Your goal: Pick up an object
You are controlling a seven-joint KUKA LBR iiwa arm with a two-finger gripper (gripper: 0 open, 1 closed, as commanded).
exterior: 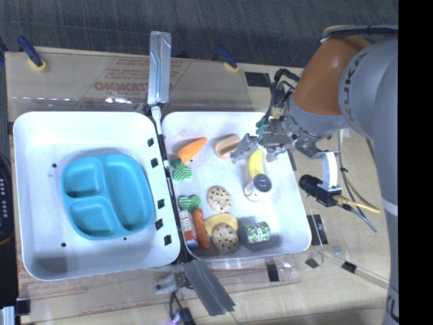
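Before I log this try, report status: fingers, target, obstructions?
Gripper low over right bin, nothing seen held. Banana just beneath. Bread roll and cup close by.

A dark grey carpeted floor (101, 5) fills the top of the frame; below it lies a cardboard-covered bench (122, 80) with 2 blue clamps (32, 54).

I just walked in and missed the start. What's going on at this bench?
A grey robot arm reaches in from the right, its gripper hovering over the right bin just above a banana. Nothing is visibly held. Toy foods, including a carrot, lie around it. The left bin holds a blue tray.
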